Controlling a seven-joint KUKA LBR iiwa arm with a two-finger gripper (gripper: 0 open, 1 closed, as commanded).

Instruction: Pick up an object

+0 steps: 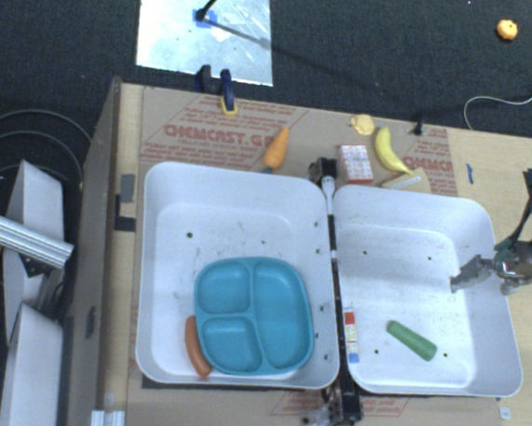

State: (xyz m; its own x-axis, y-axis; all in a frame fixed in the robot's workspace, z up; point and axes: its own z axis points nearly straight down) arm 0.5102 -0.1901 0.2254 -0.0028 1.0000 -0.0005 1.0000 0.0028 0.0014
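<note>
Camera view puts the likeliest pick, a green cylinder [411,340], flat on the floor of the right bin [406,221], toward its near edge and lying at a slant. I judge it the natural target because it lies alone on bare floor, well apart from every wall, with open room on all sides for fingers to close across its short axis.

My hand [471,272] sits at the right bin's right rim, near the cylinder but apart from it and farther back. Nothing lies between its parts that I can see; whether it is released or clenched I cannot tell at this resolution.

The left bin [240,195] carries a blue divided plate [254,317] with an orange sausage-shaped piece [197,345] just beside its left edge, close to the near wall. I rate that one harder, being crowded by plate and wall.

Beyond the bins, on the table [208,136], I note a banana [388,150], a carrot [276,147] and a small box [356,163].
</note>
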